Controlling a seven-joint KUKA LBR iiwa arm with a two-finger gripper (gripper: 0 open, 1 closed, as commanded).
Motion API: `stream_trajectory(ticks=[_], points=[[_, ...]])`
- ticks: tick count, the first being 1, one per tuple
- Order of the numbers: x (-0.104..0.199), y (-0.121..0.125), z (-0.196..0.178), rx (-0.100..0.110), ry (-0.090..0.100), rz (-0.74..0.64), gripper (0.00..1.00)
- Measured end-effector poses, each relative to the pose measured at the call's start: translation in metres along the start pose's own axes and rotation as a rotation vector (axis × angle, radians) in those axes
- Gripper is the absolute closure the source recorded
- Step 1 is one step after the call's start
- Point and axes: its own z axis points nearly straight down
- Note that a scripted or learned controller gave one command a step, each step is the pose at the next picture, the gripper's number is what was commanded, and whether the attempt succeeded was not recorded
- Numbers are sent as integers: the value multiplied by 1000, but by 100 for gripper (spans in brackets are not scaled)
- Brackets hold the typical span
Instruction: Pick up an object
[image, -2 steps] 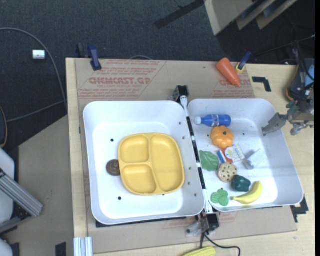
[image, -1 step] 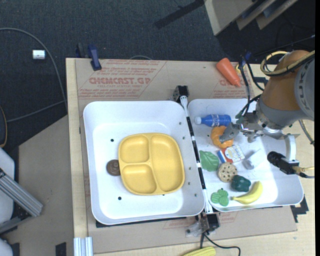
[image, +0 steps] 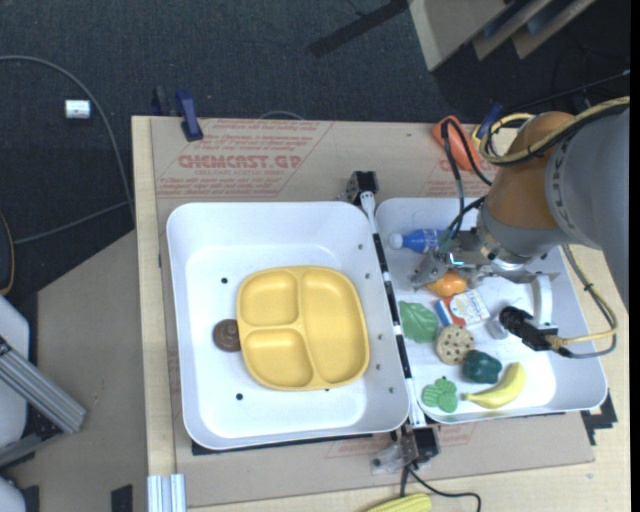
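Orange fruit is sitting under my gripper; I am centring carefully, though whether it's released or clenched, I cannot tell.

A yellow divided plate fills the left bin (a brown disc touching its edge).

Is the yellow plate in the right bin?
No, the yellow plate lies in the left bin, beside a brown cookie.
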Motion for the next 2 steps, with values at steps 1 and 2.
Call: stream_trajectory(ticks=[1,2], points=[[0,0,-9,1,0,0,100],[75,-14,-97,-4,0,-1,100]])
